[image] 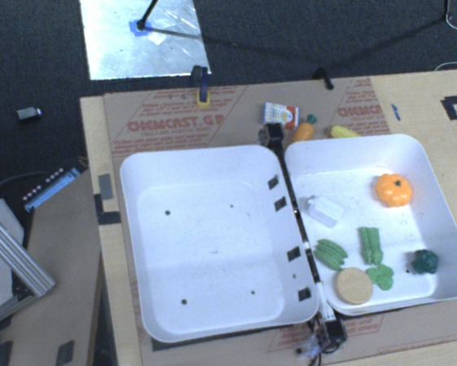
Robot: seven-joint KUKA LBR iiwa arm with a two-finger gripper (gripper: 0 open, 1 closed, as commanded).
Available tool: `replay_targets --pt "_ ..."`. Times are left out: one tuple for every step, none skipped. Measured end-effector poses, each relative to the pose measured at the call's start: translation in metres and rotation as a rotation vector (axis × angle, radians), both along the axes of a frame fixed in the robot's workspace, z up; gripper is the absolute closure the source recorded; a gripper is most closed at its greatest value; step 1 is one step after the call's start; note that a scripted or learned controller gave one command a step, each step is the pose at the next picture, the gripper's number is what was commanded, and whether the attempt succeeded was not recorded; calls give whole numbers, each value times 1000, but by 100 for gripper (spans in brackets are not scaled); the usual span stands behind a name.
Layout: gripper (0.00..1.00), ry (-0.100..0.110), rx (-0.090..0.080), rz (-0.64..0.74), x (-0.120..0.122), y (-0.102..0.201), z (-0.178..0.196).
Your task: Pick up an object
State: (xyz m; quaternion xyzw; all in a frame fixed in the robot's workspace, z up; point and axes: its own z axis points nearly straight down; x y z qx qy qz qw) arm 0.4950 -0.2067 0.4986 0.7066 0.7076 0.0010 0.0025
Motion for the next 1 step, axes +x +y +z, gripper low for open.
replay_targets --pt "100 0 0 0 -9 0 10"
